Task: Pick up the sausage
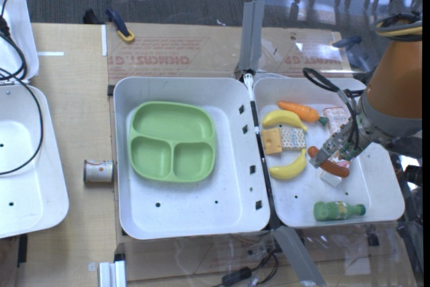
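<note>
The arm (396,87) reaches into the right bin (376,208) from the right. Its end effector (329,152) is low, right by the sausage (334,169). The sausage is red-brown and lies near the middle of the right bin, just under the tip of the end effector. I cannot tell if the end effector is wide or narrow, and I cannot see the sausage held in it.

I think this is the grab step. The arm looks like it is down at the sausage but has not lifted it yet. The next move needs a good close on the sausage and then a slow lift straight up. The sausage is small and round, so it could slip or roll away. Other toys are close by, so the end effector could bump them too.

The right bin is full of toy food. There is a carrot (297,109) near the top, a banana (283,118) just below it, and a second banana (289,167) lower down. Between the bananas are a cheese piece (271,141) and a cracker (292,138). A green bottle (338,210) lies on its side near the front.

The left bin (181,201) holds a green tray (173,141) with three parts. A small can (98,171) lies on the surface, left of that bin.
</note>
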You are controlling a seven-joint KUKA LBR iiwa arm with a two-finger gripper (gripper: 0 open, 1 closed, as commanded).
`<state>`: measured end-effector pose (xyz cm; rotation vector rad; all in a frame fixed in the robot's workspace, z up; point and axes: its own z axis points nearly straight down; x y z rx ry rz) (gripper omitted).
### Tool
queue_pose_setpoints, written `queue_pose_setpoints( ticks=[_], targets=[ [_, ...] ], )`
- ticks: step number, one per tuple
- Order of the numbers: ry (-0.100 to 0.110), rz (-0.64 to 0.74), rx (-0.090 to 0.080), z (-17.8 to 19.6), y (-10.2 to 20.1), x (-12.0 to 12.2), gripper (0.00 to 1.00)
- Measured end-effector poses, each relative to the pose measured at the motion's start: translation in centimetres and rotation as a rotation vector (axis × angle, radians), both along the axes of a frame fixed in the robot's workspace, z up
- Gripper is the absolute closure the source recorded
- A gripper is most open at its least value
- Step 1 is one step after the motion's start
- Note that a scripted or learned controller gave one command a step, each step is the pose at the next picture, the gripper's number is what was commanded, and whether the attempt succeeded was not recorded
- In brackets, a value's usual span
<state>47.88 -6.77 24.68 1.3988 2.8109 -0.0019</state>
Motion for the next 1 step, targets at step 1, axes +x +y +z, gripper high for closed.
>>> queue_pose_setpoints(
  ticks=[1],
  targets=[
    [0.001, -0.022, 0.0, 2.15, 2.73, 10.56, 1.0]
  ],
)
